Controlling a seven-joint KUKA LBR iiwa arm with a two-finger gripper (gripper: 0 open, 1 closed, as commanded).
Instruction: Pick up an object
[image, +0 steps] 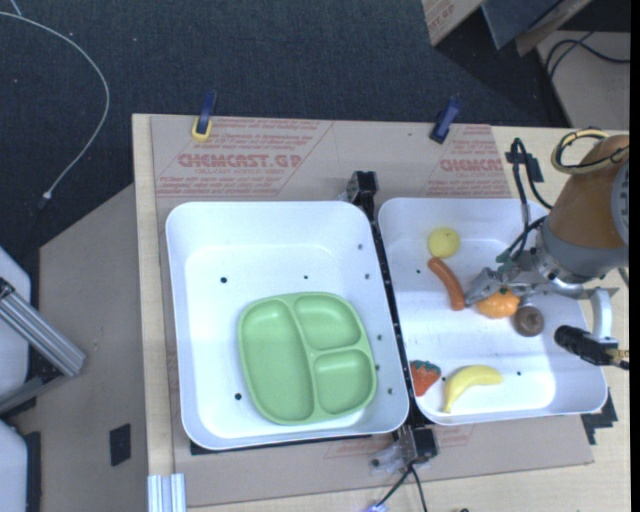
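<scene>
arm (590, 215) from right | claw (492, 290) low at orange fruit (499, 304)

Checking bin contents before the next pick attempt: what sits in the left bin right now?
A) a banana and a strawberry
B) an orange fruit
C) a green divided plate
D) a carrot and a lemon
C: the green divided plate lies in the left bin, while the banana, strawberry, carrot and lemon all lie in the right bin.
</scene>
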